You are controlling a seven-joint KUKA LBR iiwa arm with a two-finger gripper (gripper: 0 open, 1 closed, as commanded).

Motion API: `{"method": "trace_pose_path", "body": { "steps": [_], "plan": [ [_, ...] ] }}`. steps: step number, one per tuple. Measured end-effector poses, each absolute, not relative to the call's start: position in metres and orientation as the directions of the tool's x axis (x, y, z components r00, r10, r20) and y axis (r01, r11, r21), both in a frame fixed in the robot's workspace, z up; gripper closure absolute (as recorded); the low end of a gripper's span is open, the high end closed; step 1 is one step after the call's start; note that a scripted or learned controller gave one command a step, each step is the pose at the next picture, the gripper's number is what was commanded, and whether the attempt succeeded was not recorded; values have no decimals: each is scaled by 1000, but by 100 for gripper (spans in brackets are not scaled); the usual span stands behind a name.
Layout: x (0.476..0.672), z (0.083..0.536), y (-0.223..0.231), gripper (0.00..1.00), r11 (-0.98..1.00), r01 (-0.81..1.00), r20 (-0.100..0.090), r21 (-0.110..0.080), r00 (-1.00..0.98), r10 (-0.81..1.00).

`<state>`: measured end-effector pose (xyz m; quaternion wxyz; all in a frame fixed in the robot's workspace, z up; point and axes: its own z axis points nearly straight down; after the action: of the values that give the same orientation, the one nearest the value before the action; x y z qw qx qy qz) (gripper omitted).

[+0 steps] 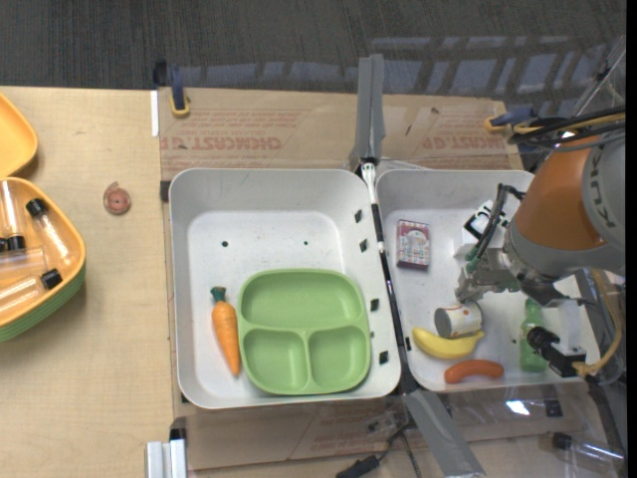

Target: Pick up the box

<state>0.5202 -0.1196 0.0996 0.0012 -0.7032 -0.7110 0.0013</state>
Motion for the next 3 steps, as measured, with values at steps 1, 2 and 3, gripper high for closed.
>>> {"method": "trace_pose_path", "body": {
  "steps": [1,2,3],
  "plan": [
    [624,91,-96,100,199,980,-2,-1,-199,980],
    [539,91,-156,100,151,989,-1,-2,-151,989],
    [505,91,-127,100,201,980,1,-2,-201,980]
  ]
}}
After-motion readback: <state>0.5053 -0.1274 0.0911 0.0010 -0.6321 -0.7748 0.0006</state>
